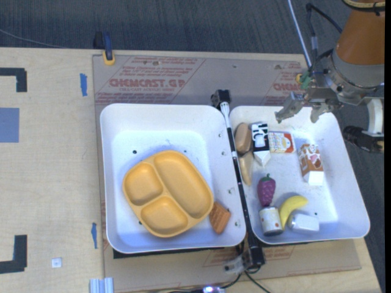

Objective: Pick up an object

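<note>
End effector (300,108) hangs fingers apart, empty, above the right bin's (351,182) far rim. Best bet: drop straight onto the small carton (280,142) just nearside, closing squarely across its sides.

right bin (351,194) | banana (292,207), grapes (266,190), cartons, can | lying loose

You've got two white bins side by side, the left bin (116,139) and the right bin (349,194), sitting on a brown sheet (153,78) with red lettering. A black clip (220,97) sits at 12 o'clock where the bins meet. There's a small clamp (107,49) at the sheet's 11 o'clock corner, with a strip of blue tape (83,84) just below it. Out at 9 o'clock on the wooden bench (49,182) there's a blue square (7,125). Dark carpet (183,11) runs along 12 o'clock.
</note>
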Controlling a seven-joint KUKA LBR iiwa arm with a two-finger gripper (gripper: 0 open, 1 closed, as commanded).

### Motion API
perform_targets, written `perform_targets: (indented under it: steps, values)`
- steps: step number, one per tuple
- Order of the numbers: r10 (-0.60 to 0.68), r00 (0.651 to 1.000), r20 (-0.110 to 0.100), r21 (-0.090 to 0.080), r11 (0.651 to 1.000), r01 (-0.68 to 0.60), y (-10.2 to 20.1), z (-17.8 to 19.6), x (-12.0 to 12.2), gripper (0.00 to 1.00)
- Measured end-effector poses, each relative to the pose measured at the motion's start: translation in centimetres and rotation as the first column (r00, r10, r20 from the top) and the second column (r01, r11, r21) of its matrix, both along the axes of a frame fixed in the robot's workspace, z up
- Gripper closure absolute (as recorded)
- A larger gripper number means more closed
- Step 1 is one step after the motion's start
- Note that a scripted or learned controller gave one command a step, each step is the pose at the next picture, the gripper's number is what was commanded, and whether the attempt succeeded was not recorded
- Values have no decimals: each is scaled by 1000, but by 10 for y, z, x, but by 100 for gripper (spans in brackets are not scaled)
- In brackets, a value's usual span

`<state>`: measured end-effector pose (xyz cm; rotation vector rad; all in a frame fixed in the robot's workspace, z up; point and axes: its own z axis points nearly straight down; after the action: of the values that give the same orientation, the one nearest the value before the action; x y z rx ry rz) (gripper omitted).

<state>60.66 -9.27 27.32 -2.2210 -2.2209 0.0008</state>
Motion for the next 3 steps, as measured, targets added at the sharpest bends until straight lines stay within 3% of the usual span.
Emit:
perform_targets:
  steps: [2, 3]
  values:
    - [-2, 1000, 3, -2, 1000, 2, -90, -146, -29, 0]
    - [-1, 1000, 3, -1, 1000, 1, -84, -178, -36, 0]
